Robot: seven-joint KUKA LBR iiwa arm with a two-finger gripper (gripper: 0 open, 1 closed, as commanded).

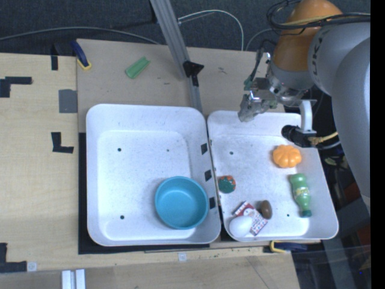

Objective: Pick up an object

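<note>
Hovering end effector (pixel 249 110) above right bin's (pixel 240 138) rim

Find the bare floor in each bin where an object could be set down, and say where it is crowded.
Left bin: bare everywhere but the near right corner, where the blue bowl sits. Right bin: bare in the middle, between the gripper and the teal piece. Crowded: its near edge and its right side, with the orange pumpkin and green bottle.

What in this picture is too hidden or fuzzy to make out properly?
- Gripper, camera view: small and blurred above the right bin's far rim; nothing can be made out between its tips.
- White object: partly covered by the red-and-white packet; its shape is unclear.
- Small brown object: too small to identify.
- Green bottle: label too blurred to read.
</note>
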